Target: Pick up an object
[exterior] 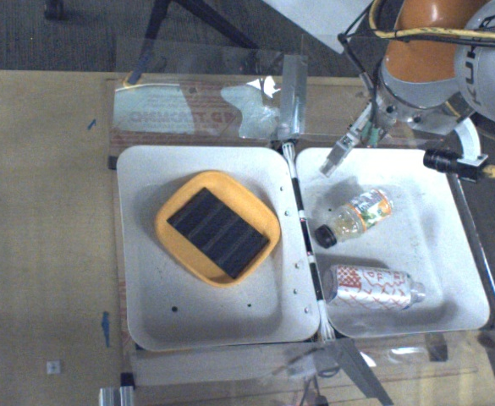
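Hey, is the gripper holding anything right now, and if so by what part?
Nothing is held. The gripper hangs above the right bin's far edge, apart from the bottle and the tube.

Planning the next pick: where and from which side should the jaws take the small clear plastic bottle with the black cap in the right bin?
Grip the small clear plastic bottle with the black cap across its labelled middle, coming from above. It lies flat on its side, slanted, cap toward the divider, so the jaws should probably close across its narrow width. The gripper hangs just above and left of it.
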